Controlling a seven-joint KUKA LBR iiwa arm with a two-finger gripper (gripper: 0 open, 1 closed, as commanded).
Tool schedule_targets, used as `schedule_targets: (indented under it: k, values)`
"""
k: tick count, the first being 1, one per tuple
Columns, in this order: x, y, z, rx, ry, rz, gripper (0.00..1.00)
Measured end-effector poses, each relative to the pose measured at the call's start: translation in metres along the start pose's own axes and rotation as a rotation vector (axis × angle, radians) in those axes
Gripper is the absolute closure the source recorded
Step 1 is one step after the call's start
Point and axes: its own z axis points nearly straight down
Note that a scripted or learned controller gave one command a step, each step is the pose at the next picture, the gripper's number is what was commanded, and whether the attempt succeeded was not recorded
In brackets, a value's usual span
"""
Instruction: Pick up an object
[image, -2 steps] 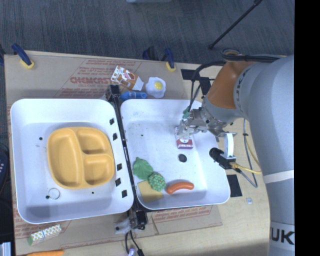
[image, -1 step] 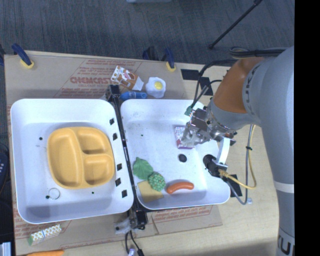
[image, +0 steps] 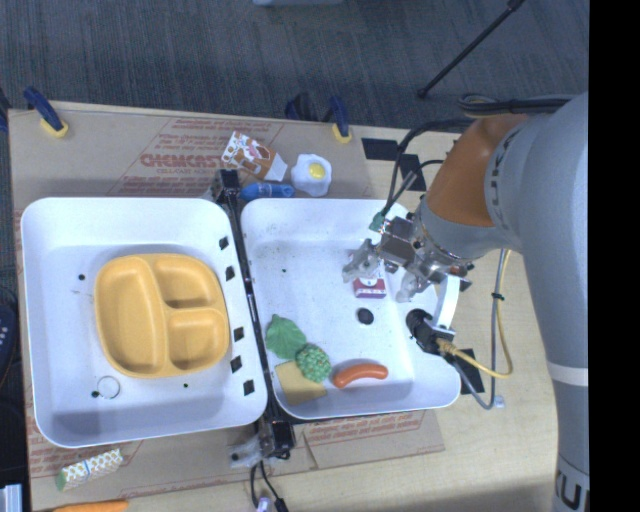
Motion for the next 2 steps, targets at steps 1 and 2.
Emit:
schedule_targets:
  k: [1, 2]
  values:
    - [-0.016, 0.052, 0.087, -0.01, 0.0, 0.01, 0.0]
    - [-0.016, 0.052, 0.077, -0.009, 0.001, 0.007, 1.0]
